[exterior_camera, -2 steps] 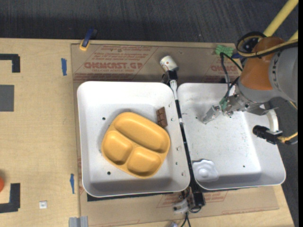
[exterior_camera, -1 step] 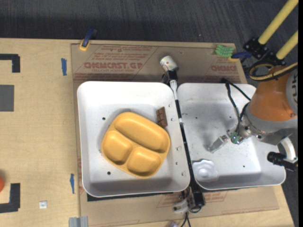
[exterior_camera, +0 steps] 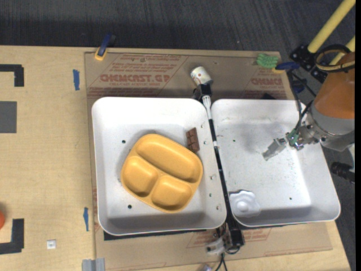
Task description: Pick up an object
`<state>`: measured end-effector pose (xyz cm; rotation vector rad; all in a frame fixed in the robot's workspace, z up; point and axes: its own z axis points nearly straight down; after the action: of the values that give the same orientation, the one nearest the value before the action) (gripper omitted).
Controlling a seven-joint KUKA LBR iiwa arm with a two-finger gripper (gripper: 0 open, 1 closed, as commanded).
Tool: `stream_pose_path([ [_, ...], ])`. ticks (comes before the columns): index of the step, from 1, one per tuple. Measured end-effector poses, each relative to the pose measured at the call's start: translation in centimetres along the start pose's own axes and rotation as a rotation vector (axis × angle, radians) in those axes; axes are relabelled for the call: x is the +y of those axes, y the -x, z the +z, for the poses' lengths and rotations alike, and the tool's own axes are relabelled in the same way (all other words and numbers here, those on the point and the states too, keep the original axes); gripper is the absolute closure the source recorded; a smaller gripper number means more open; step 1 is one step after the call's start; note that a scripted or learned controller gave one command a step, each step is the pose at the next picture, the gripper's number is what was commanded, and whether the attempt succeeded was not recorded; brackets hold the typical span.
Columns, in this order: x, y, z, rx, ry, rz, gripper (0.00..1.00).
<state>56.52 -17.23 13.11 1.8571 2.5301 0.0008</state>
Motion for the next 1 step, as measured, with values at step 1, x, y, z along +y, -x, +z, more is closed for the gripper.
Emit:
stream_pose_path([
  [1,0.91,3.13,3.83,0.013,0.002,0.068,0.0],
])
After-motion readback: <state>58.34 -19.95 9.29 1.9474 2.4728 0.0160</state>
